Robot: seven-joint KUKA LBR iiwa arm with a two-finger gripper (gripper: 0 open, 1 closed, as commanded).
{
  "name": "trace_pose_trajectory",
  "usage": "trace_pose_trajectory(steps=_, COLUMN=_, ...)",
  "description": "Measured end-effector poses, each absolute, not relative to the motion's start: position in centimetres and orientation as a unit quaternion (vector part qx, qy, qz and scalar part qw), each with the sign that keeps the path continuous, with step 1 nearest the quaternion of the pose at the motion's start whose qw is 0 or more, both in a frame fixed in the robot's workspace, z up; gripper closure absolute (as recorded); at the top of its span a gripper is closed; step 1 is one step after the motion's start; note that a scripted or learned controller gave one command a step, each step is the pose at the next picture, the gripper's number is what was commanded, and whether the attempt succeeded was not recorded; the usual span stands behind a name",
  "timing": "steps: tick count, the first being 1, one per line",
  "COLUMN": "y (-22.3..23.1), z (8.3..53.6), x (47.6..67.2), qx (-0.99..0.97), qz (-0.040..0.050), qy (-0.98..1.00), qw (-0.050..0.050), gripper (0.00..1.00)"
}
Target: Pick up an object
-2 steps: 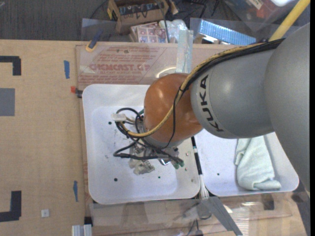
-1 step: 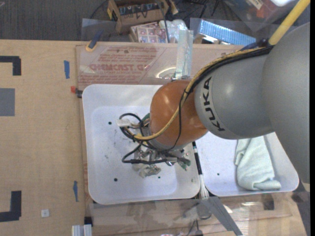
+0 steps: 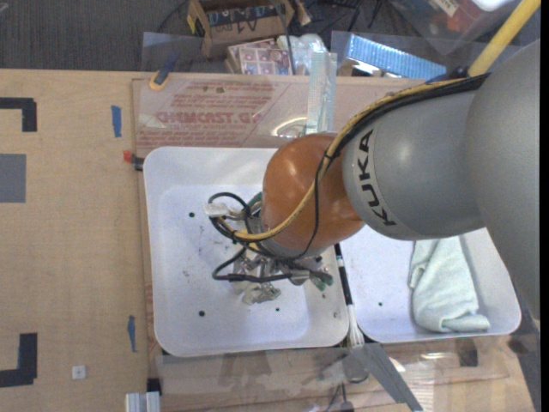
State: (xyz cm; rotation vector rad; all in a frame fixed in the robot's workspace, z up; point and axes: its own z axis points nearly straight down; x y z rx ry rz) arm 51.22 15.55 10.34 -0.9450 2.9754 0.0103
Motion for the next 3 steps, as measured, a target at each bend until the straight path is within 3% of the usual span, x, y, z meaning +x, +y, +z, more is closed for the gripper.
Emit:
trace_pose_trajectory(steps=1, y=15.7, z=11.4, x=51.4, qx=-0.302, qz=0.0043, qy=0.953, qw=0.014, gripper=1.0)
trace_pose_trajectory(steps=2, y=12.1, z=9.2, x=55.4, qx=-0.351, qz=0.0017, qy=0.936, qw=0.009, gripper=1.0)
trace_pose_trajectory(steps=3, y=12.3, z=10.4, x=55.6, qx=-0.349, qz=0.0026, qy=0.937, qw=0.014, gripper=1.0)
